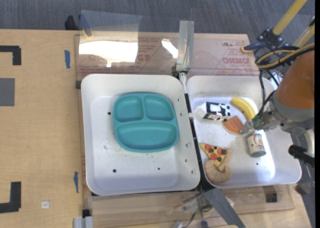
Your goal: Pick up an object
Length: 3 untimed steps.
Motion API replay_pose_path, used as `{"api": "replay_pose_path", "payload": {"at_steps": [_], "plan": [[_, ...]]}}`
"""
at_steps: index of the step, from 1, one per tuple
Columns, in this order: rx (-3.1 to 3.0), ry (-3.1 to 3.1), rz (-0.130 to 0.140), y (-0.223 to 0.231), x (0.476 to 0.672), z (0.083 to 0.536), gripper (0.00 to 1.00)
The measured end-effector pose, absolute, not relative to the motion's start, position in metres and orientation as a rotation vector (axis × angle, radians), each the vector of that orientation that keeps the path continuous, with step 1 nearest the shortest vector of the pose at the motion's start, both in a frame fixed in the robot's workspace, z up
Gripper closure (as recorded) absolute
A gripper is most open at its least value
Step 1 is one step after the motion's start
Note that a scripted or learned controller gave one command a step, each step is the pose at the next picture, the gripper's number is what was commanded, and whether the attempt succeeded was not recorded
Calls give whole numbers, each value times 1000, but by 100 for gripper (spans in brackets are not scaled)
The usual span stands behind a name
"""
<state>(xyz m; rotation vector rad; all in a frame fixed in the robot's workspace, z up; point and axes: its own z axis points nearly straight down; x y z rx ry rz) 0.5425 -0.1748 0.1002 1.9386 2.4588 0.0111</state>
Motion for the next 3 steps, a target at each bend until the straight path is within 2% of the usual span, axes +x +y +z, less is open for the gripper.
{"api": "replay_pose_path", "payload": {"at_steps": [1, 2, 3], "plan": [[1944, 2457, 7, -174, 487, 89, 100], [1954, 2453, 10, -106, 502, 160, 100], [1965, 2451, 1, -109, 499, 156, 0]]}}
